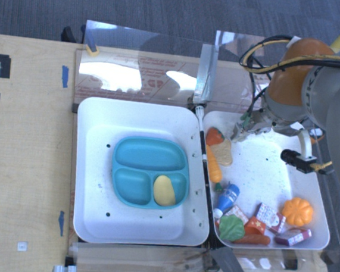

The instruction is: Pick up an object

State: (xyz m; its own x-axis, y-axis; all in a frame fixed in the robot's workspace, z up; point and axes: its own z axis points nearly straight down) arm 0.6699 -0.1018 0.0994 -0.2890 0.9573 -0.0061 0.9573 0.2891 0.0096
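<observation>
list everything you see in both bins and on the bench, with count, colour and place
bins: 2, white, side by side on the bench
divided tray: 1, blue, middle of left bin
yellow oval item: 1, yellow, tray's lower right compartment
carrot-like piece: 1, orange, left edge of right bin
red-orange item: 1, red-orange, upper left of right bin
tan item: 1, tan, beside the carrot-like piece
bottle: 1, blue, right bin lower left
green item: 1, green, right bin bottom
pumpkin-like item: 1, orange, right bin lower right
small packets: several, red and white, right bin bottom
bench: 1, light wood
arm: 1, grey with orange band, from the right
hand: 1, over right bin's upper part
</observation>
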